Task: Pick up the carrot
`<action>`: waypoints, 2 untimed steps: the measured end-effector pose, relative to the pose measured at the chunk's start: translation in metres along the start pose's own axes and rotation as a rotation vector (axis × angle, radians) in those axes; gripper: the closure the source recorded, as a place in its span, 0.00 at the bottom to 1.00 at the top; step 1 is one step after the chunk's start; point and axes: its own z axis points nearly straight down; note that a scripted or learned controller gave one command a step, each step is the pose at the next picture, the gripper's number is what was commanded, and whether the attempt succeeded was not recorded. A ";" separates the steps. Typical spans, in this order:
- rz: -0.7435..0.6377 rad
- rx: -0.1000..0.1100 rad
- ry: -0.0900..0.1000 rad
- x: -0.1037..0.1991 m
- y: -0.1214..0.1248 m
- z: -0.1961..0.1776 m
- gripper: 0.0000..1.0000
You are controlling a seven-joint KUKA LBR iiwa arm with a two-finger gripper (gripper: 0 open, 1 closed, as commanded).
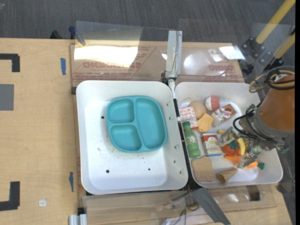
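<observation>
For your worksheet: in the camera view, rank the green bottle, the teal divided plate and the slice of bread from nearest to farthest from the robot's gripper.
Measured from the gripper, low in the right bin:
1. Slice of bread, right bin's front, left of the gripper.
2. Green bottle, by the right bin's left wall.
3. Teal divided plate, in the left bin.

Dark grey carpet floor (140, 6) lies beyond a light wooden bench (33, 125); glare brightens clear plastic sheets (110, 55).

Arm (281, 111) at right edge of frame: broad orange band, dark grey body above it. Black cables (243, 123) loop off its left side; yellowish cable (269, 78) curls on top.
</observation>
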 end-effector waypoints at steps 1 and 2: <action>0.045 -0.009 0.007 0.000 -0.005 0.001 0.00; 0.216 -0.006 0.011 0.002 0.002 0.000 0.00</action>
